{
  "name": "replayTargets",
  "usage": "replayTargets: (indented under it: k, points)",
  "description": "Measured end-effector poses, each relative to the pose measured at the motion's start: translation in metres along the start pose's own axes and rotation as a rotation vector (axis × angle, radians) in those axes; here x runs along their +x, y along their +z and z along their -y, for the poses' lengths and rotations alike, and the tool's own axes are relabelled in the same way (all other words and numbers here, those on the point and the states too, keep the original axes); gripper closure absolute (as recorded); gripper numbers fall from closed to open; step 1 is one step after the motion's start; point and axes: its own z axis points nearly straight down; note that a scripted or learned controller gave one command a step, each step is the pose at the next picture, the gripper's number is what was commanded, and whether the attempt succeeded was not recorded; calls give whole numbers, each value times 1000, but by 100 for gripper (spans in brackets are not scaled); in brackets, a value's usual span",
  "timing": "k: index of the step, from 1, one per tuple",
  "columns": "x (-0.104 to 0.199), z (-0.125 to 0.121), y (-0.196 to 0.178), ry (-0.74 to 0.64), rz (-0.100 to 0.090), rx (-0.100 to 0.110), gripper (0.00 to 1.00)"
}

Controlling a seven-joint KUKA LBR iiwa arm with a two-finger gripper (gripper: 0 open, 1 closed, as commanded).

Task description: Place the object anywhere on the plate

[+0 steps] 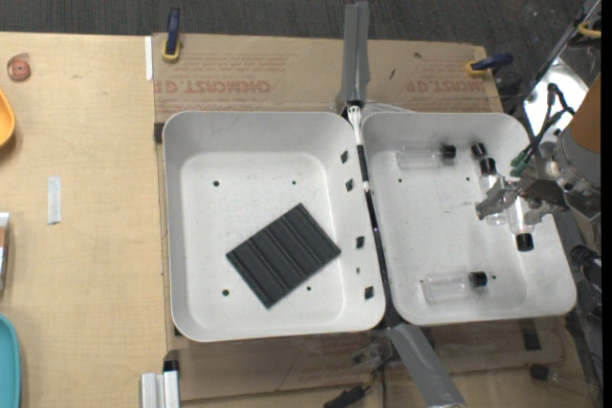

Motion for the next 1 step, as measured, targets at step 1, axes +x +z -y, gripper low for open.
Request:
replayTargets:
  k: [1]
  points:
    - [65,13,9,-46,-1,1,100]
